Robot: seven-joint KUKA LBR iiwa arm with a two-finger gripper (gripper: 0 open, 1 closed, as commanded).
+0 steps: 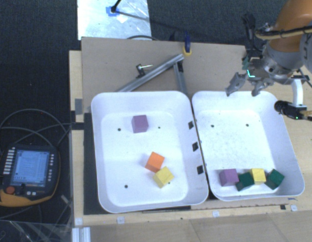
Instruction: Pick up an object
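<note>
My gripper (245,87) hangs over the far edge of the right bin (246,135), fingers spread open with nothing between them. In the left bin (110,135) lie a purple cube (139,123), an orange cube (154,161) and a yellow cube (164,176). Along the near wall of the right bin sit a purple cube (228,176), a dark green cube (244,180), a yellow cube (258,175) and another green cube (274,178). All of these lie well away from the gripper.
A metal bar (150,72) lies slantwise on the brown board behind the left bin. A teach pendant (27,173) with cables rests on the floor at the left. A shiny sheet (113,11) lies at the back.
</note>
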